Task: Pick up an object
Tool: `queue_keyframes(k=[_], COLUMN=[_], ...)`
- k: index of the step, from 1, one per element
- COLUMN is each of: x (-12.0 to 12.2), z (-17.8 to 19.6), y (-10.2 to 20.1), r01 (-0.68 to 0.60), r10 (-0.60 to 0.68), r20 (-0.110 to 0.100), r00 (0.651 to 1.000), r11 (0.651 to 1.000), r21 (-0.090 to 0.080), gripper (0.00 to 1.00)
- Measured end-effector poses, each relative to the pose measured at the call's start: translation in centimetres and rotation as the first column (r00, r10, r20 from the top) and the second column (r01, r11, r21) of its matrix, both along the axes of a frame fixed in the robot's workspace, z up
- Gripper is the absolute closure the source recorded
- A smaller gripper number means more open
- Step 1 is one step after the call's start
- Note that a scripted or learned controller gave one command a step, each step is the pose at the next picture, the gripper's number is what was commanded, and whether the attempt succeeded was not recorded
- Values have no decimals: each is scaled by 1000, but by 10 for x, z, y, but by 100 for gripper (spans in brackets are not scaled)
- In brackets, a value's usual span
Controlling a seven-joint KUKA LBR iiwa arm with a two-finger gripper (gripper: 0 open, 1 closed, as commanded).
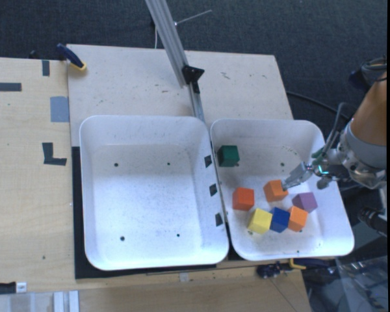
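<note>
Nearest the camera, along the front of the right bin (331,242), sits a tight little row of cubes: a yellow cube (260,220), a blue cube (279,218) touching it, and an orange cube (298,218) just beside the blue one. Behind them lie a red-orange cube (243,198), a purple cube (304,201), and another orange block (274,190) that I take as my target. A green cube (229,155) stands well apart near the back wall. The left bin (91,174) beside it holds no blocks.

My hand (298,176) reaches in from the right side of the bin, and one finger tip (292,179) rests right at the upper right edge of that orange block. Whether my fingers are spread or pressed together, I cannot tell from this angle, and nothing shows a block pinched between them.

I judge this to be the approach step, with the grasp not yet made. Next I would need to centre over the orange block, straddle it cleanly without nudging the purple cube nearby, then close and lift straight up.
</note>
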State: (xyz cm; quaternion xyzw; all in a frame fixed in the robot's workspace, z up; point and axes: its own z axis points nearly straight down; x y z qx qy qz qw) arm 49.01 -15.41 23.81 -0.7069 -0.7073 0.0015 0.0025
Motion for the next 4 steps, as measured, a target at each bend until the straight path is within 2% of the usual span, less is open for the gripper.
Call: queue_keyframes(k=[1, 2, 3, 4], x=[1, -3, -1, 2], z=[2, -63, -118, -124], y=[0, 0, -2, -3], r01=[-1, 0, 4, 0], r10=[1, 0, -4, 1], r20=[4, -3, 19, 23], r00=[1000, 1000, 1000, 1000], r11=[1000, 1000, 1000, 1000], r21=[-1, 0, -5, -8], gripper=[0, 0, 0, 0])
